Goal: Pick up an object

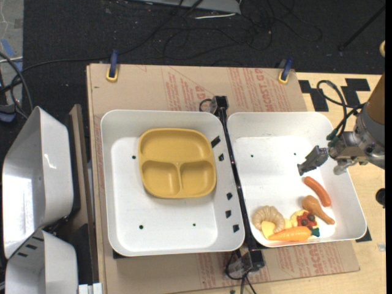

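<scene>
Dark floor with loose cables beyond a cardboard-topped bench [184, 87]; two yellow-handled clamps [112, 73] at its far edge. Left bin [116, 164]: yellow divided plate [177, 163], three compartments, lying flat slightly far of centre. Right bin [275, 133]: toy foods gathered in near right corner. Red sausage [317, 190] lying at a slant, farthest of the group; brown drumstick [316, 209] just near of it; orange carrot [291, 234] along the near wall, touching a pale shrimp-like piece [268, 216] on its left and small mixed pieces [306, 218] on its right. Grey arm [370, 133] entering from right, over right bin's right wall. Gripper [313, 160] just far-left of the sausage, apart from it, nothing visibly between the dark fingers; spread or closed, cannot tell. White tubs [37, 176] stacked left of the bench.
</scene>
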Available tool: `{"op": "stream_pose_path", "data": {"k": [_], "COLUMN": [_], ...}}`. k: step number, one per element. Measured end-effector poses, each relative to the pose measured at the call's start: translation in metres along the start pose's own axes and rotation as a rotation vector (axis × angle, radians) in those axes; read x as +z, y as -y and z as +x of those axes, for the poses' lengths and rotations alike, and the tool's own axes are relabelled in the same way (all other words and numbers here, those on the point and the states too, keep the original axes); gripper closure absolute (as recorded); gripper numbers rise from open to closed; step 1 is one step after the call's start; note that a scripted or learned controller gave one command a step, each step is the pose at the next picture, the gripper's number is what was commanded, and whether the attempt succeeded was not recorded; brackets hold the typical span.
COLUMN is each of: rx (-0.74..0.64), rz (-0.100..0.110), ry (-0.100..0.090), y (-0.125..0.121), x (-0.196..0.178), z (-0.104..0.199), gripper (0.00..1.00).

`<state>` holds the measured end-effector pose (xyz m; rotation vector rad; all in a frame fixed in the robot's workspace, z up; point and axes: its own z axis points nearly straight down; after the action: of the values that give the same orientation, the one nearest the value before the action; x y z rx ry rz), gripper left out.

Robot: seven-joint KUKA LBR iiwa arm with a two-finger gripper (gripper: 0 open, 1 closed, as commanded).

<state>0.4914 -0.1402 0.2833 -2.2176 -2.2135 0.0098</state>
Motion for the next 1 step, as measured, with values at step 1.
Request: {"op": "stream_pose_path", "data": {"k": [1], "rx": [-0.003], "rz": [-0.010], "ry": [0.002], "y": [-0.0017], "x": [-0.0050], "z": [0.0005], "gripper": [0.00]}}
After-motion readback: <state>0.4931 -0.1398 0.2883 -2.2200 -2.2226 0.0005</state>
